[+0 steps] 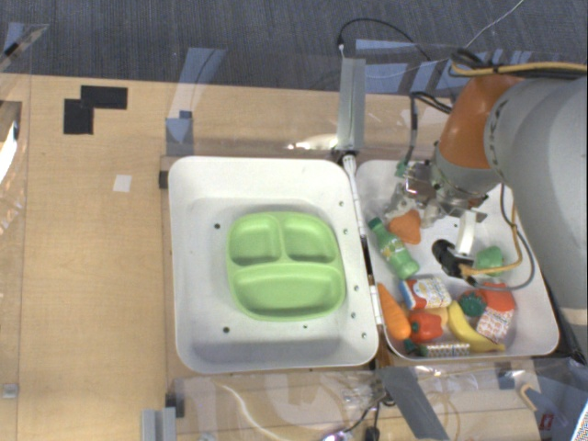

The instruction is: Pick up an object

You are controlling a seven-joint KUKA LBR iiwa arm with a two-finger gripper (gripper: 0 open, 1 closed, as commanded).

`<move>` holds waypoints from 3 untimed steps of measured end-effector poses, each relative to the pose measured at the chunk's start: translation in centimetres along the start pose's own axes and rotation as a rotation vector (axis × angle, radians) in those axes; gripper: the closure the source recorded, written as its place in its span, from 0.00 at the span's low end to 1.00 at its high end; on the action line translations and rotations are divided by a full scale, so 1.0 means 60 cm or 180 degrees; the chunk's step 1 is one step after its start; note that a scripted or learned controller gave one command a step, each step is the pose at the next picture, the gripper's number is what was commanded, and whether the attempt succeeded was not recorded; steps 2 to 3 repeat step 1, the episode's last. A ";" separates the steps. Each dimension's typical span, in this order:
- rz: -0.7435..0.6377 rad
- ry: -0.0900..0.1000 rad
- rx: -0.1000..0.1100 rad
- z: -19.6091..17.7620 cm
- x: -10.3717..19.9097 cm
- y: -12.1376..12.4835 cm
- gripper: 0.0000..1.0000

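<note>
green tray [285, 266] | white bins [197, 338] | yellow banana [469, 329] | orange carrot [394, 310]

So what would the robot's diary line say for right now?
gripper over right bin | above orange toy | nothing seen held | green tray in left bin

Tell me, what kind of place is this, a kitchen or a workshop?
Most likely a robotics lab: a grey robot arm reaches over two white bins taped to a bench, one holding toy food like a plastic carrot.
</note>
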State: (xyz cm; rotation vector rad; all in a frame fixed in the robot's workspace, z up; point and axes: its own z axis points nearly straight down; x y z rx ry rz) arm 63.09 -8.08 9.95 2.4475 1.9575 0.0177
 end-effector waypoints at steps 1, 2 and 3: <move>0.0041 -0.0010 0.0034 -0.142 0.066 -0.083 1.00; 0.0041 -0.0010 0.0034 -0.142 0.066 -0.083 1.00; 0.0041 -0.0010 0.0034 -0.142 0.066 -0.083 1.00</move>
